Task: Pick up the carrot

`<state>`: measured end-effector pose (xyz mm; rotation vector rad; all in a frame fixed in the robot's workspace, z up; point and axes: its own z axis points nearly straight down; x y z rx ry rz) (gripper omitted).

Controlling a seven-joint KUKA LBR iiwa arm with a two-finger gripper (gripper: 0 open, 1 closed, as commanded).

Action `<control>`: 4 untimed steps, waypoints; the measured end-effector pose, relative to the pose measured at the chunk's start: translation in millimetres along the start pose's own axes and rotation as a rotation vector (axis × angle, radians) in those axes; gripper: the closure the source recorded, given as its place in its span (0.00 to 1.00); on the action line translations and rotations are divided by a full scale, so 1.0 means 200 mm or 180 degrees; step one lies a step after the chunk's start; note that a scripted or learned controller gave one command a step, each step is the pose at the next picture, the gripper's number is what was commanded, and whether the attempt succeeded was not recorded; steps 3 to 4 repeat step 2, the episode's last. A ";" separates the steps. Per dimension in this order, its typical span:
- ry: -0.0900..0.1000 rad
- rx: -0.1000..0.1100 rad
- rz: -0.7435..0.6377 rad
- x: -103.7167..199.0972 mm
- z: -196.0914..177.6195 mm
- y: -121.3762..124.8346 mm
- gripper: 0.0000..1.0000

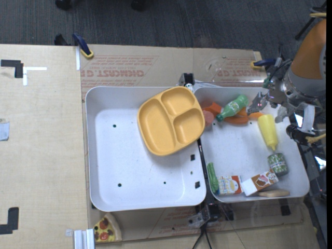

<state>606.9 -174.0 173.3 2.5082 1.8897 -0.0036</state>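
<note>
A toy pizza slice [105, 230] is seen lowest in the camera view, on the bench edge below the left bin [104, 191]. A yellow divided plate [171, 120] is tilted over that bin's 1 o'clock corner, overlapping the right bin [244, 154]. Along the right bin's 6 o'clock wall are laid a green pod [212, 177], a small juice carton [230, 184] and a brown-and-white carton [261, 182]; a green-labelled can [277, 164] is seen at 4 o'clock. The carrot [239, 120] is found near 12 o'clock, partly under a green bottle [232, 108] and just beside a yellow bottle [268, 131]. The gripper [259, 104] is positioned just beside the carrot's 2 o'clock end; whether it is spread or closed cannot be told.
</note>
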 end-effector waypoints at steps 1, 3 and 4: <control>0.0007 -0.0010 0.0621 -0.09 0.40 0.08 0.00; 0.0017 0.0147 0.1579 -0.10 0.40 0.17 0.00; 0.0017 0.0147 0.1579 -0.10 0.40 0.17 0.00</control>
